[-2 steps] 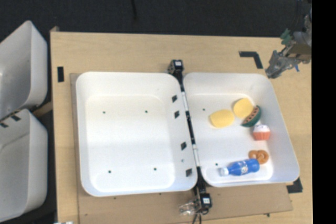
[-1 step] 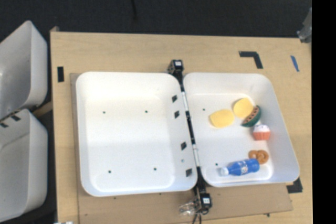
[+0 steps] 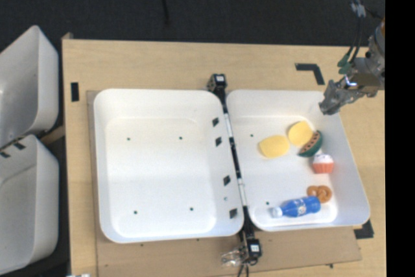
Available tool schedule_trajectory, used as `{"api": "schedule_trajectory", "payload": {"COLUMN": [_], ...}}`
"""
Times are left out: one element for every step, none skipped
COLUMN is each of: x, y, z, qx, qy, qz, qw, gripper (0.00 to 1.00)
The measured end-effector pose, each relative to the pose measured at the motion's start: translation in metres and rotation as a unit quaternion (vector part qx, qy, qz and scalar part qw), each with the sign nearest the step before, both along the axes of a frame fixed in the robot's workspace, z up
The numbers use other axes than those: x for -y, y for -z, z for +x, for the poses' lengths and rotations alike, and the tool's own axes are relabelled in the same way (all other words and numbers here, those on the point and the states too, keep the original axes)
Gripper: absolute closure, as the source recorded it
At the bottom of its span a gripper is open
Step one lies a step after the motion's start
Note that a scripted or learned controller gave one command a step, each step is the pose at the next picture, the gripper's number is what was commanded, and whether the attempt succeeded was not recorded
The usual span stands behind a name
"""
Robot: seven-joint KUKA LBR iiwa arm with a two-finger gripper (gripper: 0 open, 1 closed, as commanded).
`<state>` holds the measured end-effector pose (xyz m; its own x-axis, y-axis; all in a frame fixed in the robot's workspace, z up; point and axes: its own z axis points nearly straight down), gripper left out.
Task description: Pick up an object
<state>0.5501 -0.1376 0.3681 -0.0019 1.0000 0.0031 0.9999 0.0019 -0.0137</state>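
Note:
The right bin holds several small objects. Two yellow flat pieces lie near its middle, one to the left and one to the right. Beside them is a watermelon slice. A small pink-and-white cupcake sits below that. Near the front edge are a brown pretzel-like piece and a blue bottle lying on its side. My gripper hangs over the bin's far right corner, apart from all objects, with nothing seen in it.
The left bin stands beside the right one, joined by a black-clipped divider. Black tape marks sit on the wooden bench. White containers stand at the far left.

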Motion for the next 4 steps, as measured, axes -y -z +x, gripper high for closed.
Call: {"api": "schedule_trajectory", "payload": {"x": [-0.001,0.001,-0.029,-0.07], "y": [-0.194,-0.042,-0.16,-0.057], "z": [-0.04,-0.048,0.016,0.007], "qx": [0.017,0.001,0.015,0.002], "qy": [0.0,0.001,-0.002,-0.001], "qz": [-0.0043,-0.0008,-0.0038,-0.0011], "qw": [0.9998,1.0,0.9999,1.0], "gripper": [1.0,1.0,1.0,1.0]}}
